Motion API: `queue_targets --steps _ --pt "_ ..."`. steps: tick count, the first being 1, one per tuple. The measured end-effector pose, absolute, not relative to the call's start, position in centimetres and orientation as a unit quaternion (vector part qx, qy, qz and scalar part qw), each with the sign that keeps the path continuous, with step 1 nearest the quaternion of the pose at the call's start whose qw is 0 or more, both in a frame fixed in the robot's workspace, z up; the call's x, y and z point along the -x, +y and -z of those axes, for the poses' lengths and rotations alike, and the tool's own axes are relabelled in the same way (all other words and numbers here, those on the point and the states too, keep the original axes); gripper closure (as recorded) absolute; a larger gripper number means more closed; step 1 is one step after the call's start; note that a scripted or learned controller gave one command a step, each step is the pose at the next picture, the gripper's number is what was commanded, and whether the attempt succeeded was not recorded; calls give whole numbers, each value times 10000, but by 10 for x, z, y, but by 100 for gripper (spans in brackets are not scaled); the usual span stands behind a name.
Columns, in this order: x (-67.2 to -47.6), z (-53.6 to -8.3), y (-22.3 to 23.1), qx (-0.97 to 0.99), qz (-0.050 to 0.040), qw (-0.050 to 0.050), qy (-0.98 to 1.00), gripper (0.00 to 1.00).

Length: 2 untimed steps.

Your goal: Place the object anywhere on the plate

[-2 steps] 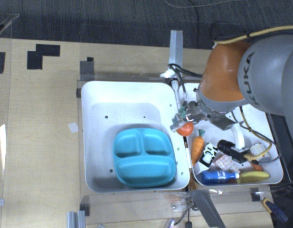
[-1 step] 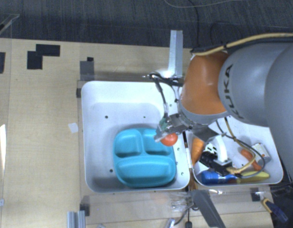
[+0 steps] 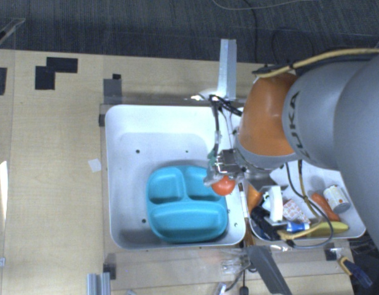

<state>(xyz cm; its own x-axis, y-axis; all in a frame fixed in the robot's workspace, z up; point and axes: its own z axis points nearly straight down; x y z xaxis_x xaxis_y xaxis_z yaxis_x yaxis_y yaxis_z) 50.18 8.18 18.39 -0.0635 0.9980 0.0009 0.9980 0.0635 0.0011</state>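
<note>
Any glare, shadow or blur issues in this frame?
Camera view: soft, slightly grainy overall. Arm close to the lens, looming large over the right bin. Mild glare on the left bin; the plate throws a dark shadow at its lower left. Red object at the gripper reads small and fuzzy.

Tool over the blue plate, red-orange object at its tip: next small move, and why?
Probably lower slightly, then release. The tool has the red-orange object at its tip, over the right edge of the blue divided plate in the left bin.
</note>
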Motion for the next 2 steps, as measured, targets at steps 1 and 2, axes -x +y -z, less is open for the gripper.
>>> queue_targets --steps 1,2 --pt "-502 -184 82 -6844 -8 3 7291 0" --pt "-521 -215 128 -6972 -14 5 7168 0"
